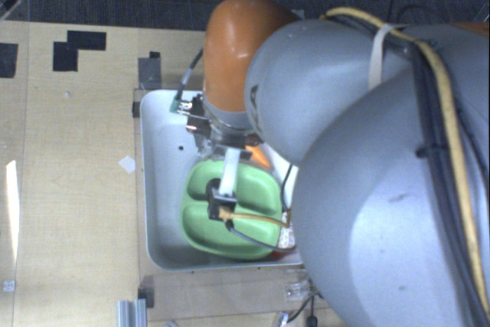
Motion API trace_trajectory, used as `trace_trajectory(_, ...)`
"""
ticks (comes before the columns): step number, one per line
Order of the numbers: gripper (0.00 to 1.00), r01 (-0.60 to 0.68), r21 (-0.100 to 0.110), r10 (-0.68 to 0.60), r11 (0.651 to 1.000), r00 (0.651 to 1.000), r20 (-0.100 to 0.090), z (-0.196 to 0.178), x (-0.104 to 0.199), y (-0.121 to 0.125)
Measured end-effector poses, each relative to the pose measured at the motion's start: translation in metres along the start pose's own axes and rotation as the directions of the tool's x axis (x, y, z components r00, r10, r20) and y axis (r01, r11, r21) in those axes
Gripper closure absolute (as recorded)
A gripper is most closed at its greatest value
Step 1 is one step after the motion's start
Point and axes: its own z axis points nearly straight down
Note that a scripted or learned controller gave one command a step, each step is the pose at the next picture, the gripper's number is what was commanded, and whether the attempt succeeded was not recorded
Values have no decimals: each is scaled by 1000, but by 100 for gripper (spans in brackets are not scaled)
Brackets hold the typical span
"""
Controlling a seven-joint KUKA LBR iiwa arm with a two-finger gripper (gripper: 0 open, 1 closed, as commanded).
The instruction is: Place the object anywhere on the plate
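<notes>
Logging arm reaching in from view's right and covering right part of bench. Seeing orange band above wrist, with wrist pointing down into white bin. Finding gripper hanging over far edge of green plate. Noting plate lying flat in bin's near half, close to near wall. Failing to tell gripper opening or any hold, owing to wrist sitting above it. Spotting orange object peeking out just beside gripper, at plate's far right rim. Failing to tell whether it is resting on plate or beside it. Noting brown thing showing at plate's near right edge, partly under arm.
</notes>
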Motion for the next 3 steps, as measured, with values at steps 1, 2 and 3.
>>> trace_trajectory(1,0,1,1,-1,1000,1000,1,1,0,0)
trace_trajectory(2,100,9,1,-9,1000,1000,2,-8,1,0)
trace_trajectory(3,0,8,1,-8,1000,1000,2,-9,1,0)
